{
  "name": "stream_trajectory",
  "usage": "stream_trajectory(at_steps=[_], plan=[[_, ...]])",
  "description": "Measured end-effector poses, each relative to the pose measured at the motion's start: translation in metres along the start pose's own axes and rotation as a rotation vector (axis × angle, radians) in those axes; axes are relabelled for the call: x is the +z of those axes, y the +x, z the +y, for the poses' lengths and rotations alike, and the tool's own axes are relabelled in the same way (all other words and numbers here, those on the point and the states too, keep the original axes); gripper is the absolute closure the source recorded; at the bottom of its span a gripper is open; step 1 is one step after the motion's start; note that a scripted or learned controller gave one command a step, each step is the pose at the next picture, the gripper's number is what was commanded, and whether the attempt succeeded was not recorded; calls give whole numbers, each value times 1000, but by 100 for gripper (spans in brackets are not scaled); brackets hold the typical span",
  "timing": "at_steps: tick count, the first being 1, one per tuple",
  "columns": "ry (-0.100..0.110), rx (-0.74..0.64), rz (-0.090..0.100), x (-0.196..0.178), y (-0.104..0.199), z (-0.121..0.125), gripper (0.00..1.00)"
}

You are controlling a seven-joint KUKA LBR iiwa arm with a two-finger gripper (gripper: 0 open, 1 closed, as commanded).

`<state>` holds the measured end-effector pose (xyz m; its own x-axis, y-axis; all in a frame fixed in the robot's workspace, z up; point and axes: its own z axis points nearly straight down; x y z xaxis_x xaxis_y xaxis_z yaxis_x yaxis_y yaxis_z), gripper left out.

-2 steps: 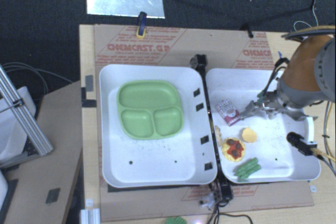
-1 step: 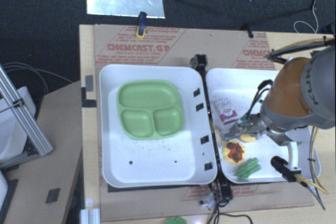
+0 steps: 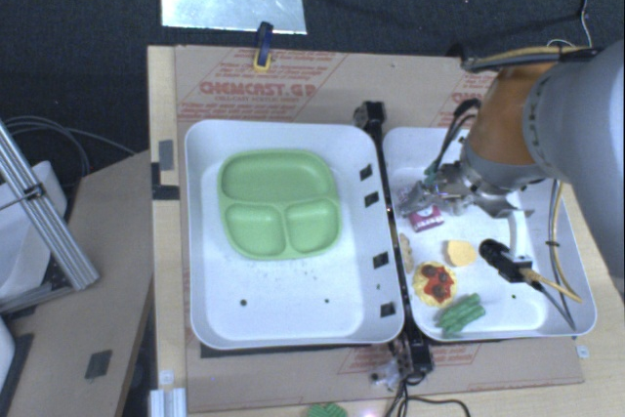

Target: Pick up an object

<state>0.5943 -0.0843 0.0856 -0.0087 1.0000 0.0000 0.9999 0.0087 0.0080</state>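
Pincer (image 3: pixel 422 200) low in right bin (image 3: pixel 566 308), grip unclear, purple packet (image 3: pixel 427 220) just beneath

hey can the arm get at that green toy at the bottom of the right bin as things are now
Probably yes. The green toy lies uncovered near the right bin's front edge, the pizza toy beside it, nothing on top. The pincer hovers in the same bin.

Grey arm (image 3: pixel 547 127) (orange-banded) — reaching leftward
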Motion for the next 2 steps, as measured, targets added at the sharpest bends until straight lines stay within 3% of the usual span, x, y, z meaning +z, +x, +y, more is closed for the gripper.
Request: stream_trajectory(at_steps=[1,2], plan=[[3,5,0,-10,-2,-3,100],[-2,-2,2,-105,58,-14,100]])
